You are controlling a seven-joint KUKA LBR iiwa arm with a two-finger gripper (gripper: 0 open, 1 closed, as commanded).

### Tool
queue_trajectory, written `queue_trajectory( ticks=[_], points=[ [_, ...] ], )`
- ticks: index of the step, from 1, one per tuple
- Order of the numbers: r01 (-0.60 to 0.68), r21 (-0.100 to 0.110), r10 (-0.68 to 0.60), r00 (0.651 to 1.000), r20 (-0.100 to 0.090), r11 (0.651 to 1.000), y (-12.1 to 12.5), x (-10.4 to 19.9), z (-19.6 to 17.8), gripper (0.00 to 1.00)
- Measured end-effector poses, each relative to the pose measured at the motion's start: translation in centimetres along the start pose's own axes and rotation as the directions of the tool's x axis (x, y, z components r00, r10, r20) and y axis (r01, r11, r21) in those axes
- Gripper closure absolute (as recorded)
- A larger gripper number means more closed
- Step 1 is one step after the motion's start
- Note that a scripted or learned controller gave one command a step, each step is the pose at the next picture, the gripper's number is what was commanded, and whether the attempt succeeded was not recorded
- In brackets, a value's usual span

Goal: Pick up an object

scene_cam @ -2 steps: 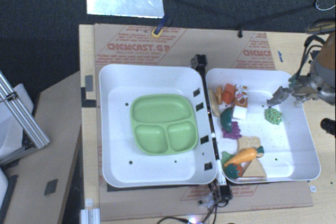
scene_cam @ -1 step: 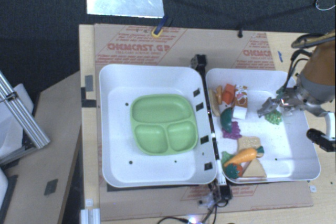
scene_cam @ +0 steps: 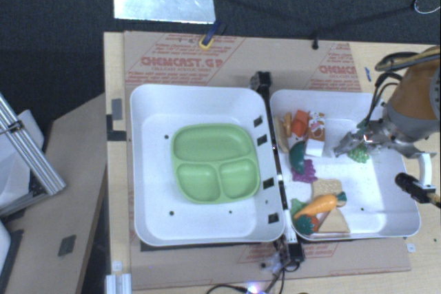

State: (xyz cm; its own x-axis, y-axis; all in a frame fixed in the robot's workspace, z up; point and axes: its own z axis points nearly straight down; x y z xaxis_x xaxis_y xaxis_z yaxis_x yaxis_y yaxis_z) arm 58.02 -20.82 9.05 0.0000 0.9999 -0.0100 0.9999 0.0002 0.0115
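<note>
On the worktop [scene_cam: 117, 148], the left bin [scene_cam: 148, 217] carries a green divided tray [scene_cam: 213, 163]. In the right bin [scene_cam: 386, 217], toy food is clustered along the left wall: an orange-red piece [scene_cam: 299, 123] far, a teal piece [scene_cam: 298, 156] w/ purple bits [scene_cam: 305, 170] in the middle, a carrot [scene_cam: 318, 204] across a bread slice [scene_cam: 329, 189] near. These are judged light, rigid plastic, prob. slick; the carrot should be taken across its thick mid-body, approx. where it lies clear of neighbours. Further right, a small green piece [scene_cam: 358, 153] lies just beside the hand [scene_cam: 350, 142]. Whether the hand is apart or together cannot be told.
</note>
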Motion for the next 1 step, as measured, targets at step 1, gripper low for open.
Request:
queue_trajectory(
  ticks=[1],
  points=[
    [0.0,-0.017,0.0,1.0,0.009,1.0,0.44,-0.3,-1.6,1.0]
  ],
)
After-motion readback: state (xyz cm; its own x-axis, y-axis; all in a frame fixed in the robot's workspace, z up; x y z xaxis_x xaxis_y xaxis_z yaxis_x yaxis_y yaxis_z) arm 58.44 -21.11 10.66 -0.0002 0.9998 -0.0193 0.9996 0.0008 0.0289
